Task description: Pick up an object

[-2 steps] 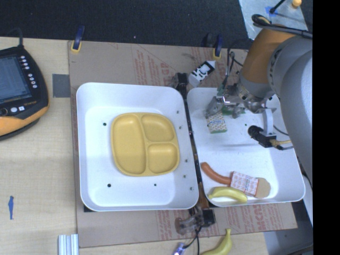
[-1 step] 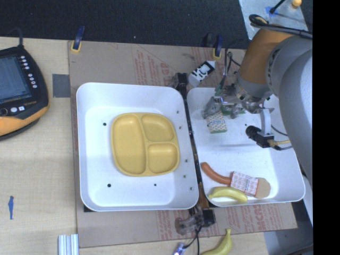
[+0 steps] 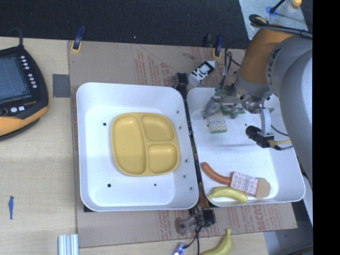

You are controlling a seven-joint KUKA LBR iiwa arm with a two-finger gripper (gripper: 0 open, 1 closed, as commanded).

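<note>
My gripper (image 3: 221, 112) hangs over the far left part of the right bin (image 3: 284, 166), with the grey arm and its orange band behind it to the right. A small white packet with a green pattern (image 3: 217, 124) sits directly below the gripper's tip, touching or nearly touching it. I cannot tell whether the packet is gripped. Near the bin's front edge lie an orange sausage (image 3: 214, 172), a yellow banana (image 3: 228, 195) and a red-and-white packet on a tan slab (image 3: 249, 184).
The left bin (image 3: 95, 185) holds a yellow divided plate (image 3: 144, 143). A black cable piece (image 3: 258, 136) hangs beside the arm over the right bin. Another banana (image 3: 221, 244) lies on the bench in front of the bins. A teach pendant (image 3: 18, 92) rests at far left.
</note>
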